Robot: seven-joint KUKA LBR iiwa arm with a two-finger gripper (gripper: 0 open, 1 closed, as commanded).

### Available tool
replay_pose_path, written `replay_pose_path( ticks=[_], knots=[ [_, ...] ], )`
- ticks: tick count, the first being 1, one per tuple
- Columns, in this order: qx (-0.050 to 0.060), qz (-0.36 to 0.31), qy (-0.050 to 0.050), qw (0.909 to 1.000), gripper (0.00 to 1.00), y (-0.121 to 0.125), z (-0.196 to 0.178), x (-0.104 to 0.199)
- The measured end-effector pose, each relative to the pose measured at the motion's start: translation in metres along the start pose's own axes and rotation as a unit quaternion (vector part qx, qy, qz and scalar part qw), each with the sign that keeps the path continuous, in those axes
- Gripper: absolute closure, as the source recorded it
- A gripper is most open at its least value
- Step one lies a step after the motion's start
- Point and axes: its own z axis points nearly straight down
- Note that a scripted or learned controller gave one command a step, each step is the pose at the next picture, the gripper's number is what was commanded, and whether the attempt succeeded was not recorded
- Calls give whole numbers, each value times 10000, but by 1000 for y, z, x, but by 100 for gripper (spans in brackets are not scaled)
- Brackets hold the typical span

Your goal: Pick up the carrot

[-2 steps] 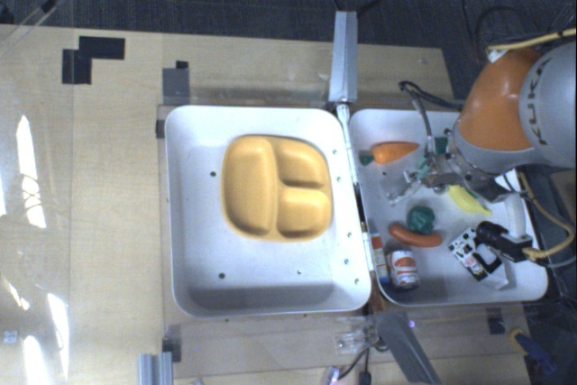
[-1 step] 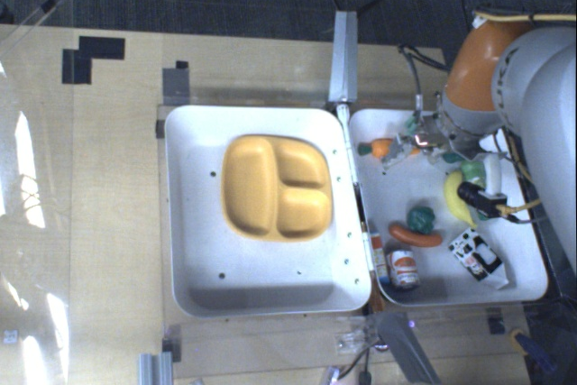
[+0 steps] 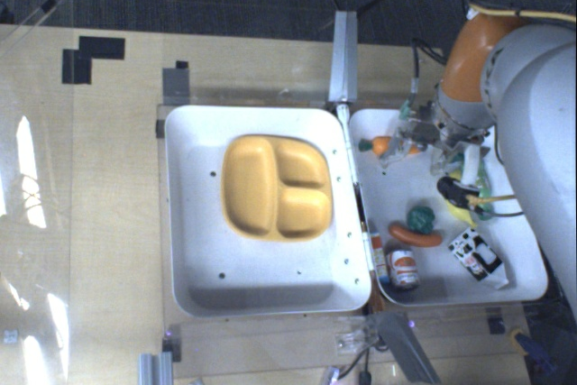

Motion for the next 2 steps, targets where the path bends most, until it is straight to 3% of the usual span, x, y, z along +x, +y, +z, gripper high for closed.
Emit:
replay_pose_path(
  ticks=[1,2],
  knots=[
    [-110,-18,0,9999,100,4,-13,3],
    [-315,1117,39,9932,100,-25,-110,-8]
  ],
)
